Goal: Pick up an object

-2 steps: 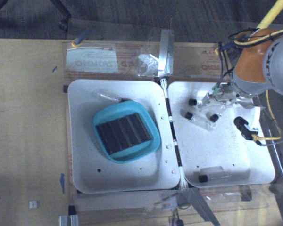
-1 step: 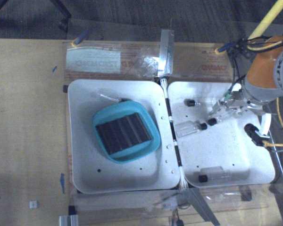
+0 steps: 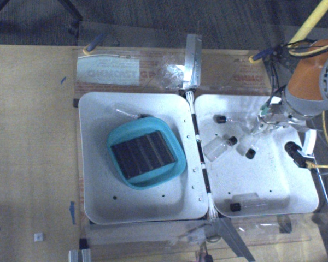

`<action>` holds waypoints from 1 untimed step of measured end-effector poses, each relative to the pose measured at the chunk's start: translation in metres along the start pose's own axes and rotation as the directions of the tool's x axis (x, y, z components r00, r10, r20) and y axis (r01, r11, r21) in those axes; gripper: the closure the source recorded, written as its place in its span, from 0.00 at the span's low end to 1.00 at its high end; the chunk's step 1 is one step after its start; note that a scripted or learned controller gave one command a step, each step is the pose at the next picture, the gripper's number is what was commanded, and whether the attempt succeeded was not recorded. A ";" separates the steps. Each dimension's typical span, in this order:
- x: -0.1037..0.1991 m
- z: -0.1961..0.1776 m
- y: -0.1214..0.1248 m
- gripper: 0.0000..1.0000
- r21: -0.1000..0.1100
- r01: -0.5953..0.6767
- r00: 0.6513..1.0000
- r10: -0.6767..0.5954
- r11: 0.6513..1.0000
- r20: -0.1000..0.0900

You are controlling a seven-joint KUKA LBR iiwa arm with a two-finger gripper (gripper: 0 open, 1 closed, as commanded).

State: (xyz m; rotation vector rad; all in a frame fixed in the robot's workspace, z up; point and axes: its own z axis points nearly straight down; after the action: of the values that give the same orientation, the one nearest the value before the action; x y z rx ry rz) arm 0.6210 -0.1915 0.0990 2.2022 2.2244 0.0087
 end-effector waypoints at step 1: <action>0.034 -0.113 0.037 1.00 0.011 -0.223 0.975 0.223 0.975 0.000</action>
State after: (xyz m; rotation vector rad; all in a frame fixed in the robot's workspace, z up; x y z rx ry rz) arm 0.6560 -0.1568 0.2120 2.4451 1.9692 -0.0003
